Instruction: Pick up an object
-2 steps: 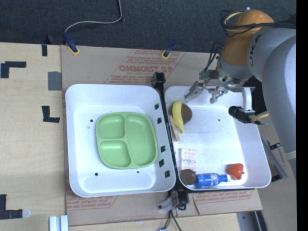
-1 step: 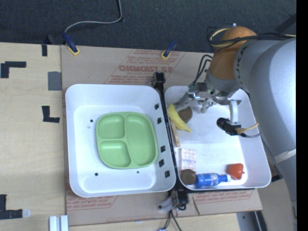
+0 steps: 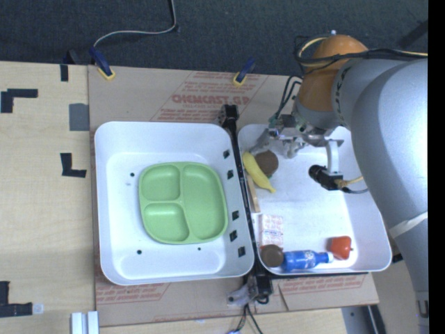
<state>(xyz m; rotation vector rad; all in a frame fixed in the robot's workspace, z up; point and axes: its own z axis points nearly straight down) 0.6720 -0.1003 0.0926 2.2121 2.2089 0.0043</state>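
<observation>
A pale wooden worktop under a sheet of printed cardboard carries two white bins, with dark carpet beyond. In the left bin sits a green divided plate, nothing else near it. The right bin holds the pickable things: a banana along its left wall, long axis running from upper left down to lower right, with a brown round fruit touching its upper end. Further down lie a small printed packet, a second brown fruit, a blue bottle lying on its side, and a red object near the front corner.

The claw hangs over the bin's back left part, just right of the upper brown fruit. That fruit and the banana are nearest, lying to its left and slightly toward the front; I judge them the likely target.

The fingers are tangled with grey metal and cables from here, so I cannot tell their spread, and nothing shows between them. The arm's grey bulk hides the bin's right rim.
</observation>
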